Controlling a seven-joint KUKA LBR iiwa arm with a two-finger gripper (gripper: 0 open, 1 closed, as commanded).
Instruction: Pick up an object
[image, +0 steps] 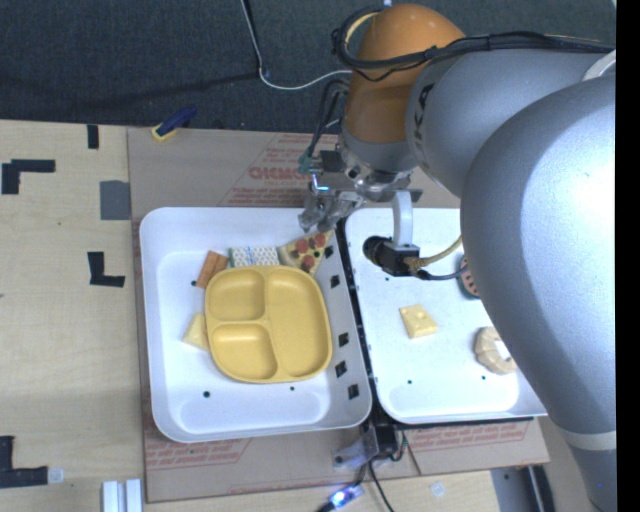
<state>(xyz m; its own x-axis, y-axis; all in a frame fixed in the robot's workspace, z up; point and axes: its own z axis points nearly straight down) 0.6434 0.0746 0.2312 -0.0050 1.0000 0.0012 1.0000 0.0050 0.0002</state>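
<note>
Bins number two, side by side in the middle of the frame: a left bin (165, 400) and a right bin (440, 400). One yellow divided plate (268, 322) with three compartments lies in the left bin, and around its upper and left edges sit one orange-brown piece (211, 268), one checked strip (253, 257), one pale yellow wedge (195, 331) and one speckled, pizza-like piece (306, 251). The right bin has one yellow cheese-like cube (418, 321), one tan roll (492, 351) at its right side, partly hidden by the arm, and one reddish thing (467, 277) just showing at the arm's edge (too little to name). The gripper (318, 215) hangs at the upper right corner of the left bin, directly above the pizza-like piece; contact cannot be judged.
</note>
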